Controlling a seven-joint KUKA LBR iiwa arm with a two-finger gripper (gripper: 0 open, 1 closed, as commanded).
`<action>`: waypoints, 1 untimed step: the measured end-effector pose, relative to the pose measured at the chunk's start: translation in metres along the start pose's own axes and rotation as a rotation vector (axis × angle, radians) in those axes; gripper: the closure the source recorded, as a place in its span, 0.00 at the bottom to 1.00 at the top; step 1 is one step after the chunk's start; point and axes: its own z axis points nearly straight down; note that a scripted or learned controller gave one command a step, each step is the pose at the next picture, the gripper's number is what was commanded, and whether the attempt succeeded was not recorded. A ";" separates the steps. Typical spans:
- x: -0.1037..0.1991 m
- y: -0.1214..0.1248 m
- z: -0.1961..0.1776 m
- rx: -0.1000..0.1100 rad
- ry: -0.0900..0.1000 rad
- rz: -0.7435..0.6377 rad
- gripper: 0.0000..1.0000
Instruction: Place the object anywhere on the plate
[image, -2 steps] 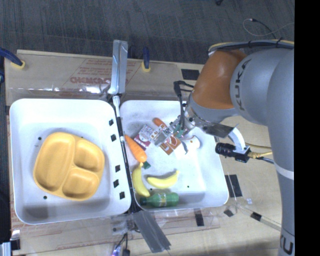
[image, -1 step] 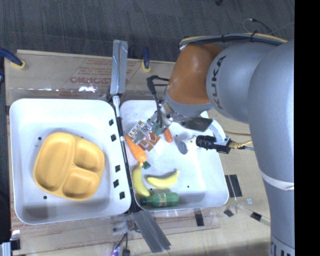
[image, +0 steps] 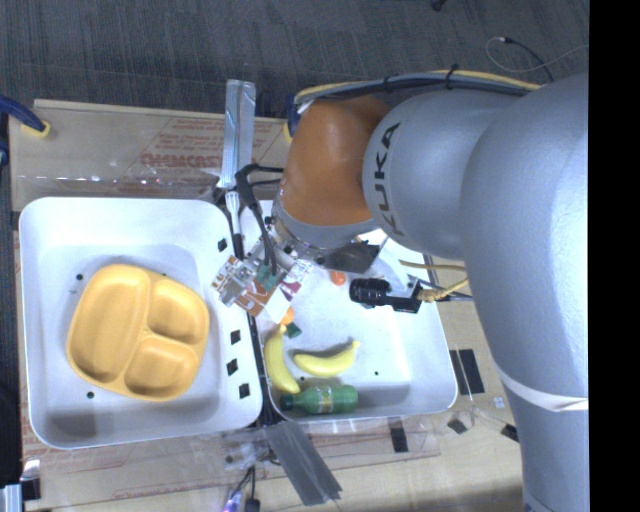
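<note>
Grey arm (image: 480, 170) is stretched over the right bin (image: 420, 345), its gripper (image: 248, 282) held above the left wall, perhaps bound for the yellow plate (image: 140, 330), spread or pressed together cannot be told, while bananas (image: 325, 358) and a green bottle (image: 320, 400) are left in the lower left corner.

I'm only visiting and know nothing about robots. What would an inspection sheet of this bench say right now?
Surface: wooden bench bearing a left bin and a right bin, both white.
Job's things: yellow three-part plate lying in the left bin.
Clutter: two bananas and a green bottle at the right bin's near edge.
Grippers: one gripper over the wall between the bins; whether it holds anything is unclear.
Cables: black cables running along the arm.
Surroundings: dark floor; grey tape on the bench.
</note>
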 end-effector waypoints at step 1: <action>0.000 0.000 0.000 0.000 0.000 0.000 0.00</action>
